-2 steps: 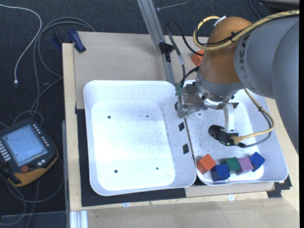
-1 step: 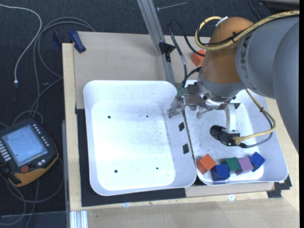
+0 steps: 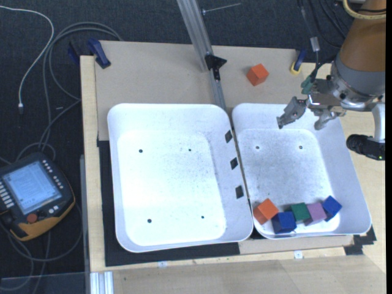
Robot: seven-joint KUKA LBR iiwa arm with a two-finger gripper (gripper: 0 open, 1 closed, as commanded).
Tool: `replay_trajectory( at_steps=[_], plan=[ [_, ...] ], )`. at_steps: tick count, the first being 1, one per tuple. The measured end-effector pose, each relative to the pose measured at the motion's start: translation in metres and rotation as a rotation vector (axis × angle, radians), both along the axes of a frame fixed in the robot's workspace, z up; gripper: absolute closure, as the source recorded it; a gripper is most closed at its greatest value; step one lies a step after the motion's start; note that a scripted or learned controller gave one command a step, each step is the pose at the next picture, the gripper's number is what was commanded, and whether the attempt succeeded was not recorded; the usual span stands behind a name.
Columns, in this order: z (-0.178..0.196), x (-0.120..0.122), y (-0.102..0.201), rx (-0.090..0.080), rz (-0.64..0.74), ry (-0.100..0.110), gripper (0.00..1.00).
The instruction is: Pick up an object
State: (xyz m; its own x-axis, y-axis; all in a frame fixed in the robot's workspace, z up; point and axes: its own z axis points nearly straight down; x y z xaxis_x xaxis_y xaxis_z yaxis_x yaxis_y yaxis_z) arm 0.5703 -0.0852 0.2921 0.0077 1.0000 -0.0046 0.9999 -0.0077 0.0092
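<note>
Camera view: spread metal fingers (image 3: 304,116) above speckled white bin (image 3: 352,164), cubes (image 3: 298,212) below

orange block (image 3: 266,210), green block (image 3: 300,212), pink block (image 3: 316,211), white speckled bins (image 3: 165,176)

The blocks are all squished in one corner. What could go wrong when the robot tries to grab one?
1. The blocks sit touching in a row against the right bin's near wall, so the fingers may not fit between them and could nudge neighbours or pinch two.
2. The wall is so close that a finger might hit the rim.
3. The gripper hangs open at the bin's far end, away from the blocks, so a straight drop would likely close on nothing.
</note>
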Motion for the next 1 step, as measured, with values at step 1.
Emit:
replay_trajectory(
  at_steps=[1],
  plan=[
    [-0.0828,0.0287,0.0743,0.008,0.015,0.018,0.00]
  ],
)
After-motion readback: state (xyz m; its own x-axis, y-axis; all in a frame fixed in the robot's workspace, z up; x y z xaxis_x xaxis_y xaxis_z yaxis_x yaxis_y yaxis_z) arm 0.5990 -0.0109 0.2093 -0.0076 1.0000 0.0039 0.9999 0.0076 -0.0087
